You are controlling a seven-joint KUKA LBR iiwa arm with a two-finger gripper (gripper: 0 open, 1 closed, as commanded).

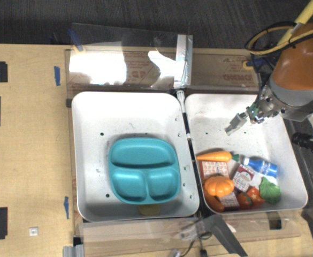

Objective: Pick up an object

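Looking down on the bench point(22, 143), we record 2 white bins side by side. In the left bin point(86, 122) lies a teal tray point(144, 168) with 3 compartments, set toward the near half of the floor; a small yellowish item shows just past its near edge, too hidden for us to identify.

We find the objects heaped in the near part of the right bin point(284, 143). A carrot point(215, 156) lies at the far left of the heap. Nearer is an orange point(219, 186), touching 1 of the small printed packets point(214, 168). A bottle point(261, 167) with a blue end lies to the right, tilted. A green piece point(269, 190) sits at the heap's right end, with a red piece point(248, 198) beside it.

We note the arm point(298, 68) entering from the right, orange band above the wrist. The gripper point(235, 124) hangs over the bare far half of the right bin, pointing down and left, well apart from the heap. Nothing is seen in its grasp; how far it is parted we cannot tell.
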